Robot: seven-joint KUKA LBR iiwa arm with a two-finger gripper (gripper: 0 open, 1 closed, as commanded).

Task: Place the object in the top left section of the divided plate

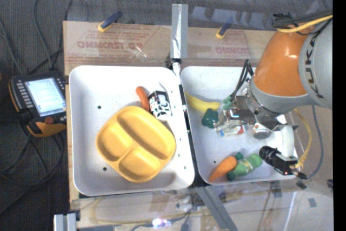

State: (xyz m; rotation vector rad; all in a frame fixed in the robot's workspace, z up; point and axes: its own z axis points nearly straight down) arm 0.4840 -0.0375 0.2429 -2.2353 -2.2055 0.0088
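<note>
camera view shows the pincer (230, 123) low in the right white bin (238, 76), under the grey arm with the orange band (281, 70). if it is apart or together, i cannot tell. just beside it, on its left, lies a small dark green rounded object (210, 118), touching the end of a yellow banana-shaped toy (199, 101). nearer the front wall lie an orange carrot toy (223, 168) and a green toy (244, 165), close together.

the yellow divided plastic plate (136, 142) sits turned in the left white bin (81, 132), and its top left section (120, 128) is bare. behind the plate, an orange-red sausage-like piece (142, 97) and a black and white object (159, 105) rest near the bin's inner wall.

for a good step, i judge the pincer should close fully on one object, lift it higher than both inner walls, then cross over. room above the plate is free, but the two objects behind it are near the path.
</note>
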